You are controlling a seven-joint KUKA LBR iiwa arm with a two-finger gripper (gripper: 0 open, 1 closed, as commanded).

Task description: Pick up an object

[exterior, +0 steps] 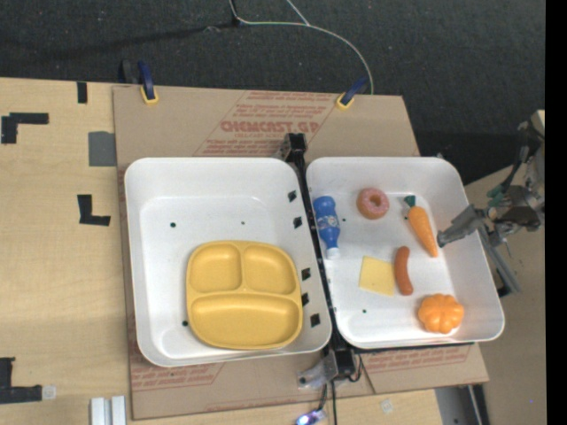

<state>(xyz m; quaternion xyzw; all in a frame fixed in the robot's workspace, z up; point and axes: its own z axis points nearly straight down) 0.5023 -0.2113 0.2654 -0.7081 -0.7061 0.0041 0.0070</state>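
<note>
The right bin [447, 173] holds a blue bottle [326, 223] by its left wall, a pink donut [373, 204], a carrot [423, 227], a yellow cheese wedge [378, 276], a small sausage [404, 270] and an orange pumpkin [440, 313] in the front right corner. My gripper [454, 230] reaches in over the bin's right rim, just right of the carrot, and nothing is seen held in it. It is small and partly cut off by the view's edge.
The left bin [151, 184] holds a yellow divided plate [244, 294]. Both bins rest on a cardboard sheet [266, 118] clamped at the back. A thin cable [337, 42] curves over the dark floor behind.
</note>
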